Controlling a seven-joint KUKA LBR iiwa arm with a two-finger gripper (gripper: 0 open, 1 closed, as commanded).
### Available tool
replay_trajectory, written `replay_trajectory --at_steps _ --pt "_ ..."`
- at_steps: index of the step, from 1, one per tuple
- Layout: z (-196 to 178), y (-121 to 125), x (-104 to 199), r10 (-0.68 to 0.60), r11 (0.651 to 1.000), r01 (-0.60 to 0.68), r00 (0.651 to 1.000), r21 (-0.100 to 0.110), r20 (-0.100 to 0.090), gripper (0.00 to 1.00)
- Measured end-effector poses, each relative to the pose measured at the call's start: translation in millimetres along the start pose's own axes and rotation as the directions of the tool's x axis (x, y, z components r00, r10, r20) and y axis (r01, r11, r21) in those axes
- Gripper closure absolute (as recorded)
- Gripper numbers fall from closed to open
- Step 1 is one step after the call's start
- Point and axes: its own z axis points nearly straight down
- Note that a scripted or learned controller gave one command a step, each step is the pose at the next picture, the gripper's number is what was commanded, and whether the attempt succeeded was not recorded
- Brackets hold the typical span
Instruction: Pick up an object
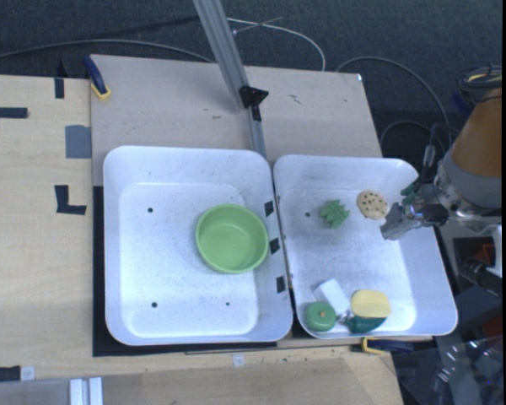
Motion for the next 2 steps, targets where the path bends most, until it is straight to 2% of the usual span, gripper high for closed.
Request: replay_trajectory --at_steps 1,2 --pt "4.0 3.0 50.4 0.0 1.0 0.0 1.0 0.001 -0.001 1.0" --pt "14.7 21.9 100.4 0.0 1.0 0.0 1.0 0.001 0.0 1.0"
